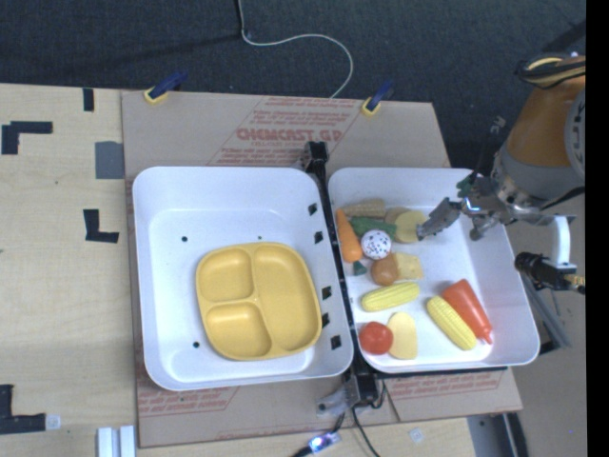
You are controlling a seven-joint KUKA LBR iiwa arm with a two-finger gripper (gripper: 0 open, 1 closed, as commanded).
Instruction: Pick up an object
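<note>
**Two bins, toy food at right, pincer poised above**

Camera view, from above at a slant.

Writing: the cardboard sheet point(285, 131) under the bins carries red printing along its far edge, seen upside down and too blurred to read with confidence. No other labels are legible.

Left bin point(157, 255): white, shallow, holding one yellow divided plate point(257, 300) with three compartments.

Right bin point(504, 336): white, shallow, holding toy food. Along the left wall lies an orange carrot point(348, 236). Near it are a white speckled ball point(377, 244), a brown round piece point(384, 271), and a green piece partly hidden beneath them; its kind cannot be made out. A tan piece point(365, 207) sits at the far edge. A corn cob point(389, 297) lies mid-bin, a second corn cob point(451, 322) lies touching a red-orange pepper point(470, 308) toward the right. A red tomato point(376, 337) sits at the near edge, just beside a pale yellow slice point(403, 335).

Arm: grey with orange band, entering from the right and cut off by the frame edge. The pincer point(441, 219) hangs over the far right part of the right bin; its dark fingers look spread, with nothing between them. Its tip stands near a pale yellow round piece point(410, 225), contact uncertain.

Surroundings: wooden tabletop point(57, 160) with black marks; a white cable point(304, 41) loops over dark floor beyond.
</note>
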